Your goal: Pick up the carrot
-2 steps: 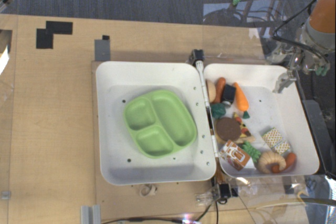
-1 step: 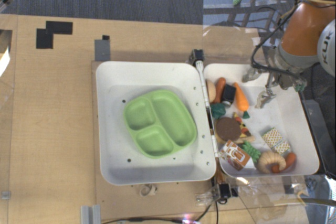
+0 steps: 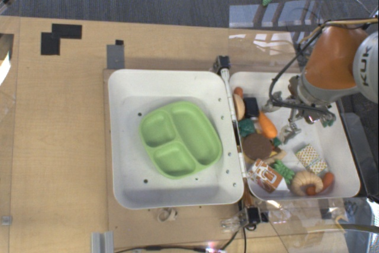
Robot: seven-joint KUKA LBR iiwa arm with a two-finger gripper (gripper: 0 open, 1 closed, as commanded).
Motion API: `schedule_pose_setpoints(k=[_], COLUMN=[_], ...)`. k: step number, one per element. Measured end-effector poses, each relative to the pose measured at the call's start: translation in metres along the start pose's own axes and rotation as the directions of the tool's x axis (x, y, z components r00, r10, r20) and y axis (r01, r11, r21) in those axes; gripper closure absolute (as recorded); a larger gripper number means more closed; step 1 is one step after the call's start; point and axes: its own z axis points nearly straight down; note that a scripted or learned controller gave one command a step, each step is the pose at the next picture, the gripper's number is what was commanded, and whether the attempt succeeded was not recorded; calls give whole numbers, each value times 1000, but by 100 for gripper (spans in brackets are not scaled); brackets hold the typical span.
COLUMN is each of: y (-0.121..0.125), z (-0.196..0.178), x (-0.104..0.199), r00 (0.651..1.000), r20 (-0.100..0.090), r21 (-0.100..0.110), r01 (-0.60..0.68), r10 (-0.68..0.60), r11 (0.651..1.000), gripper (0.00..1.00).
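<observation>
the small orange tapered plastic carrot (image 3: 267, 125) lies diagonally, long axis upper-left to lower-right. the claw (image 3: 290, 130) hovers beside it; claw state cannot be determined.

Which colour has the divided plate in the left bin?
Light green; the divided plate shows clearly in the camera view.

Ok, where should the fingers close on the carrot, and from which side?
Probably mid-body, coming straight down. The carrot lies flat, tilted along the right bin, so close across its narrow width. A brown disc crowds its lower end; the gripper side looks freer.
</observation>
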Motion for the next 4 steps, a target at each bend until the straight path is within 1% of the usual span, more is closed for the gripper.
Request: schedule_pose_setpoints(k=[1, 2, 3, 4], y=[-1, 63, 139, 138], z=[-15, -2, -101, -99], x=[-5, 4, 30, 31], r00=[1000, 1000, 934, 933], r20=[12, 7, 4, 0], r21=[6, 1, -3, -2], r01=[6, -10, -357, -359], r10=[-6, 10, 357, 359], r11=[1000, 1000, 934, 933], gripper=[100, 100, 100, 0])
